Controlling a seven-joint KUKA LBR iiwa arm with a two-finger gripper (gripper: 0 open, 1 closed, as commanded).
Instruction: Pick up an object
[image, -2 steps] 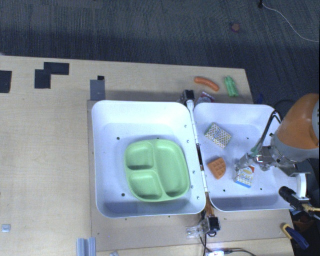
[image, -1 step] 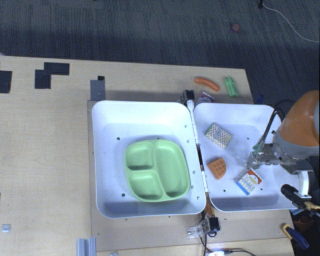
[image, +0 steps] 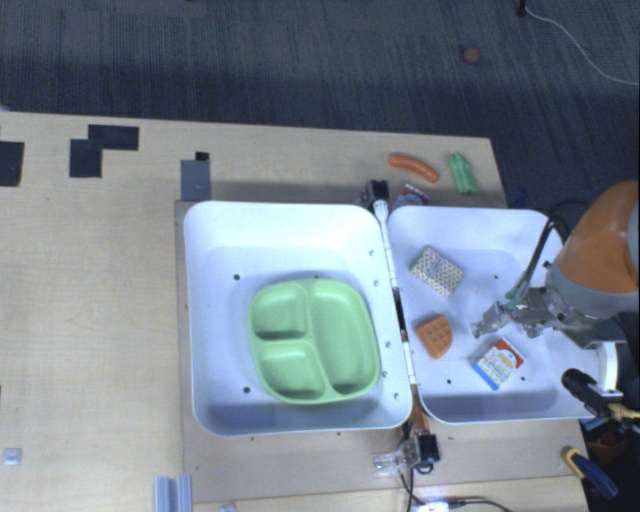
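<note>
Beside 2 white bins (image: 290, 225), our gripper (image: 497, 318), its state we cannot tell, hovers near a light, stiff waffle toy (image: 434, 336); we'd pinch its edges.

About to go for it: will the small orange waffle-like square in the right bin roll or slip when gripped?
The small orange waffle-like square lies flat on the right white bin floor, so rolling seems unlikely. Its gridded top probably aids grip. Thin-looking, it may slide if nudged sideways.

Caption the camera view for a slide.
Claw low in right bin among waffle, dotted block and small packet; green tray in left bin.
</note>
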